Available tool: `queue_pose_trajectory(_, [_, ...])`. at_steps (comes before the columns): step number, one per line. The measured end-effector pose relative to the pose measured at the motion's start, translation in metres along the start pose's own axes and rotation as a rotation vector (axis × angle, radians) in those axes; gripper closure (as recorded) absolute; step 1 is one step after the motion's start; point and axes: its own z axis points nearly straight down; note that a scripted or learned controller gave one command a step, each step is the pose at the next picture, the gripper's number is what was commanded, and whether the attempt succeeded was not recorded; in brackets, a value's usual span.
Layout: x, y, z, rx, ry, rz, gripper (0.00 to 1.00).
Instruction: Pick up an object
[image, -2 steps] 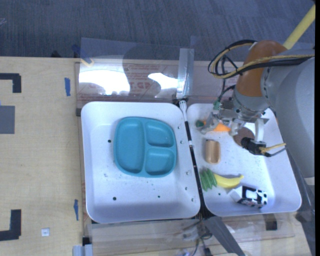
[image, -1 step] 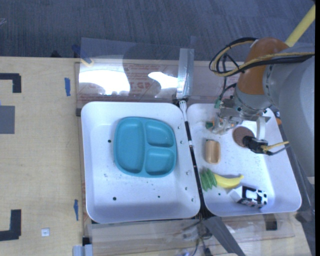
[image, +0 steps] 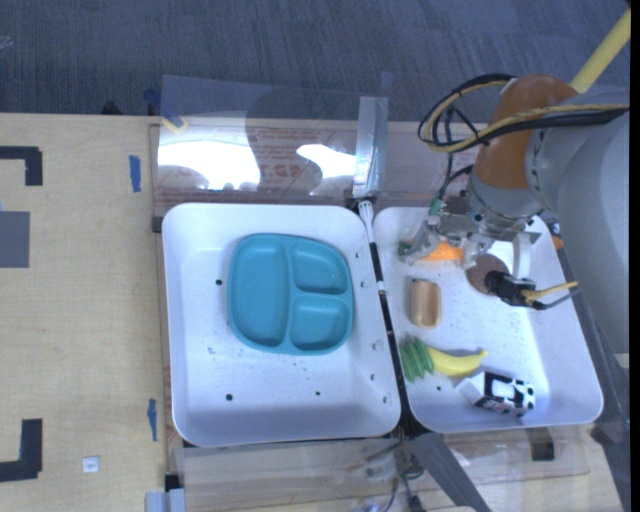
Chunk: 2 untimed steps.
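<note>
An orange object (image: 441, 254) lies near the far edge of the right bin (image: 560, 390), directly beneath the gripper (image: 452, 238). Whether it is grasped cannot be told. Nearer sit a tan bread roll (image: 425, 301), a banana (image: 455, 361) and a black-and-white item (image: 505, 392). The left bin (image: 190, 330) holds a blue divided tray (image: 291, 293).
</note>
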Motion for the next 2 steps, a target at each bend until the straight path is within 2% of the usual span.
queue_pose_trajectory(1, [0.0, -0.0005, -0.0105, 0.002, 0.0, 0.0, 1.0])
queue_pose_trajectory(2, [0.0005, -0.0003, -0.0104, 0.002, 0.0, -0.001, 0.0])
